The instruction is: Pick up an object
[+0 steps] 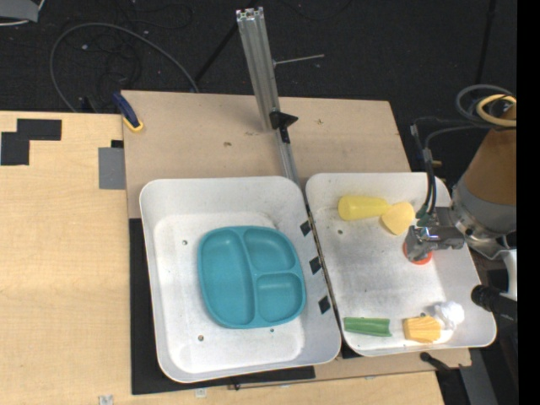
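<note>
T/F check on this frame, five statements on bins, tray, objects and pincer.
1. The teal divided tray lies in the left bin. True.
2. The green object sits inside the tray. False: it lies in the right bin, near its front edge.
3. The pincer is over the right bin. True.
4. The yellow object is in the left bin. False: right bin, far side.
5. The tray has one compartment. False: several.

The arm [494, 180] has a broad orange-brown band above a grey wrist ring. At its 9 o'clock sits the gripper [419, 241], a small silvery metal block. Black cables loop at the arm's 10 o'clock; a black fitting at 6 o'clock.
</note>
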### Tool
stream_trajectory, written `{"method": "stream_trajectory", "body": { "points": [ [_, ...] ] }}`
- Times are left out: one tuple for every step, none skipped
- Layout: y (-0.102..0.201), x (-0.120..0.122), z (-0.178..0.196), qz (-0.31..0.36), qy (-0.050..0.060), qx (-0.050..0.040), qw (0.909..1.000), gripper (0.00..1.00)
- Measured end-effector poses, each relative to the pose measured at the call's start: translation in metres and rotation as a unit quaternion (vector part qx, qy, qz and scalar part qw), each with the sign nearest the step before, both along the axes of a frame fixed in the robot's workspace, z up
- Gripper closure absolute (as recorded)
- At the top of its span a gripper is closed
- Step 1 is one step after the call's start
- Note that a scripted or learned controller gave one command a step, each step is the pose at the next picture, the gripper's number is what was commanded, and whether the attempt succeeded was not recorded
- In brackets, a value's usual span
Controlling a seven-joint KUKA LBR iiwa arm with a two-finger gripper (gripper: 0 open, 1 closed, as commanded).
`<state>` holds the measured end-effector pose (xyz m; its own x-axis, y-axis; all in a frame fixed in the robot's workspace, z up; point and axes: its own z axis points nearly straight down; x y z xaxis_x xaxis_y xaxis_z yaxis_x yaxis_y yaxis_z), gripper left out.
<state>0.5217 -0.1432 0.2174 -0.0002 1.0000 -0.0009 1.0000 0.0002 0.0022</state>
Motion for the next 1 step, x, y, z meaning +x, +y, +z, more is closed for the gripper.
{"method": "stream_trajectory", "body": {
  "points": [
    [-0.0045,-0.0003,0.0629,0.000,-0.001,-0.0004,1.0000,1.00]
  ]
}}
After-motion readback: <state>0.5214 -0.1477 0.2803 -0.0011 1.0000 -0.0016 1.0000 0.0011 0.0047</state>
